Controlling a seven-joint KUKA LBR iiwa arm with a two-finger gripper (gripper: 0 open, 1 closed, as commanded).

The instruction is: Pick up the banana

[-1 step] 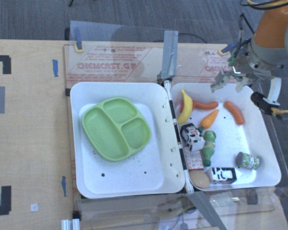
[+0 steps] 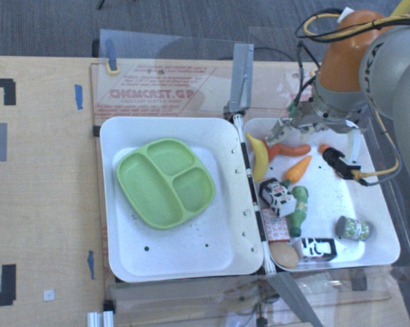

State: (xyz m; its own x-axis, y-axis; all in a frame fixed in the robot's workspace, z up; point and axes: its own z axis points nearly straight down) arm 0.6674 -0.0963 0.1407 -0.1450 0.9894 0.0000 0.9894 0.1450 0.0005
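Note:
The yellow banana [image 2: 259,157] lies along the left wall of the right bin [image 2: 382,210], its top end toward the far corner. My gripper [image 2: 289,129] hangs over the far part of that bin, a little right of and beyond the banana's top end, just above a red pepper-like piece [image 2: 291,150]. Nothing shows held in it. The grey arm with its orange band comes in from the upper right.
Beside the banana lie an orange carrot [image 2: 298,168], a black-and-white cow-patterned piece [image 2: 276,196], a green bottle [image 2: 299,210], a small can [image 2: 355,229], a round biscuit [image 2: 285,254] and a black-and-white pack [image 2: 318,248]. A green divided plate [image 2: 166,181] sits in the left bin [image 2: 123,251].

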